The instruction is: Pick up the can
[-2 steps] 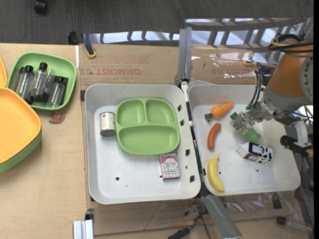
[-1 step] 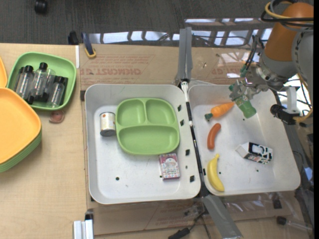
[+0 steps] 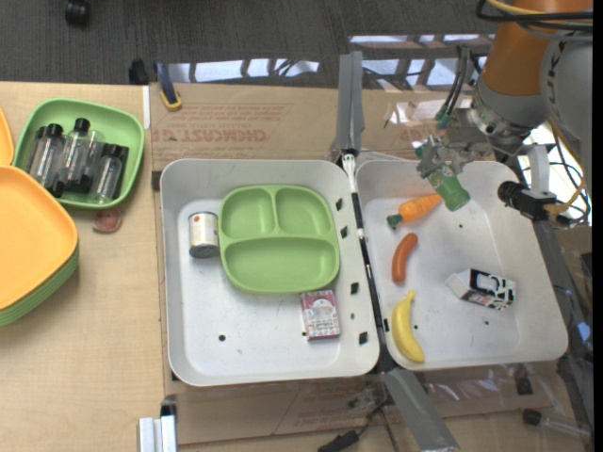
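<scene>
A small silver can (image 3: pixel 203 234) lies on its side in the left bin (image 3: pixel 179 347), at the left edge of a green divided plate (image 3: pixel 279 237)

The can looks light, rigid and smooth, so it may roll or slip; the best hold is probably across its curved middle. Its long axis runs roughly towards and away from the camera, one flat end facing the far side. Well apart, over the right bin's (image 3: pixel 537 332) far edge, the gripper (image 3: pixel 443 169) hangs near a toy carrot (image 3: pixel 415 209); whether its jaws are spread or pressed together cannot be told
</scene>
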`<state>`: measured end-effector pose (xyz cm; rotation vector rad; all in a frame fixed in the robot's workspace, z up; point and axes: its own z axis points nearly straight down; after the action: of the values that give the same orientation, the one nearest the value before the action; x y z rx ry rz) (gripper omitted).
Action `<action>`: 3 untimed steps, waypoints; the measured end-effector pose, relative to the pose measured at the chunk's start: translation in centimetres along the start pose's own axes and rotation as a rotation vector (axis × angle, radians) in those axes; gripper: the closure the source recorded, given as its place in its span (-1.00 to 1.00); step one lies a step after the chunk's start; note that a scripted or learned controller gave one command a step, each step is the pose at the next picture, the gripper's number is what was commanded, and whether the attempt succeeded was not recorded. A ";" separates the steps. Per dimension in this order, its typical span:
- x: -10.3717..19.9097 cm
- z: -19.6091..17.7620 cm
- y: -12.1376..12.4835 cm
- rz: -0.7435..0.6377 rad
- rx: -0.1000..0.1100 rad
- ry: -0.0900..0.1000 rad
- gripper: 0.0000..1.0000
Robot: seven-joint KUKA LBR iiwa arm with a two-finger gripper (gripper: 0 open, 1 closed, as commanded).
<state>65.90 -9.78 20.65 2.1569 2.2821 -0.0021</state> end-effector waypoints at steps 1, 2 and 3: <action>0.3 7.2 -4.6 -0.084 0.002 0.002 1.00; -6.4 7.7 -7.6 -0.067 0.003 0.002 1.00; -2.7 -0.3 -2.4 0.144 0.002 0.000 1.00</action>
<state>63.67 -12.65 20.93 2.3167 2.1217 -0.0040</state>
